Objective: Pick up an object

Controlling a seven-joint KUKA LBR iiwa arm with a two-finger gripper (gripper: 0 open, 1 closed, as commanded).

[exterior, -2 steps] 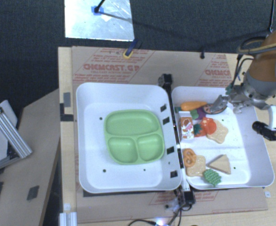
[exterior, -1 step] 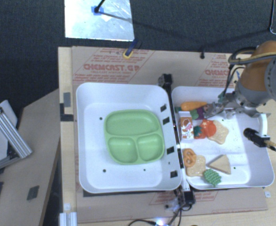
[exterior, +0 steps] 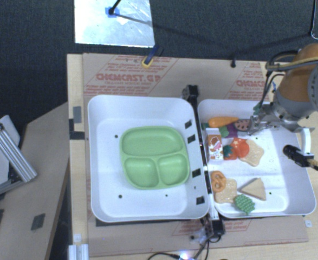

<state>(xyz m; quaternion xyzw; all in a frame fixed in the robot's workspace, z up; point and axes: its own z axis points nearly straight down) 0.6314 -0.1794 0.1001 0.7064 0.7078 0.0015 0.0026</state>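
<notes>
Green knobbly toy (exterior: 244,203), long axis left-right.

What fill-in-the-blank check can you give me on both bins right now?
1. The green divided tray lies in the ____ bin.
2. The tray has ____ compartments.
3. The toy food, including the carrot, lies in the ____ bin.
4. The gripper hangs near the right bin's ____ edge.

Missing words: left; three; right; far
</notes>
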